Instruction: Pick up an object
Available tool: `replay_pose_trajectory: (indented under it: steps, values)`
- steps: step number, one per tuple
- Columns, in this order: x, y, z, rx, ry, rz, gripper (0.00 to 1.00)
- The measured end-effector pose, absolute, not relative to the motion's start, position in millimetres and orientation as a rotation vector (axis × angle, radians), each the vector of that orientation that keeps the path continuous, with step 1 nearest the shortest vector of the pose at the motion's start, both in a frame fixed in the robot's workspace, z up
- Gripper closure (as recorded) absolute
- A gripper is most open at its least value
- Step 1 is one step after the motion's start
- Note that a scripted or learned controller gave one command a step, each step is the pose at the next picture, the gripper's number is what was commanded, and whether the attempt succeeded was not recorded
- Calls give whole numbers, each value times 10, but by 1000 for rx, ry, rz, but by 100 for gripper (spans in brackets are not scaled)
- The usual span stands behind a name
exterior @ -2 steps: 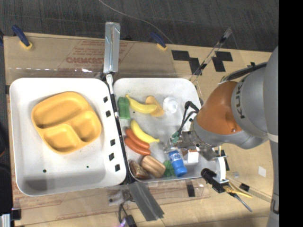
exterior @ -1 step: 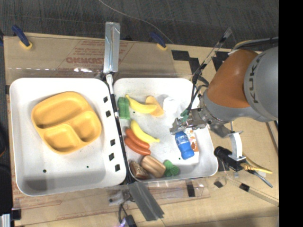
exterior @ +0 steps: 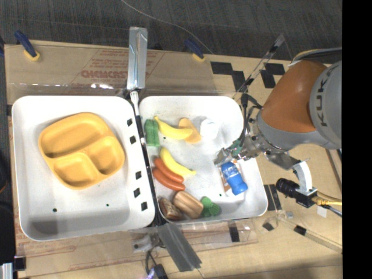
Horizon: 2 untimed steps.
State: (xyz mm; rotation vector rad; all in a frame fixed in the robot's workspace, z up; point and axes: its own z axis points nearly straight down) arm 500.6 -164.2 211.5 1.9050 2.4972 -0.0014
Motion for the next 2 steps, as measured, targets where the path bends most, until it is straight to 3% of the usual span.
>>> replay_pose_trajectory:
  steps: [1,2]
  values:
    - [5524,-912,2473,2235,2210,-2,100]
    - [5527,-907,2563,2229,2219,-5,100]
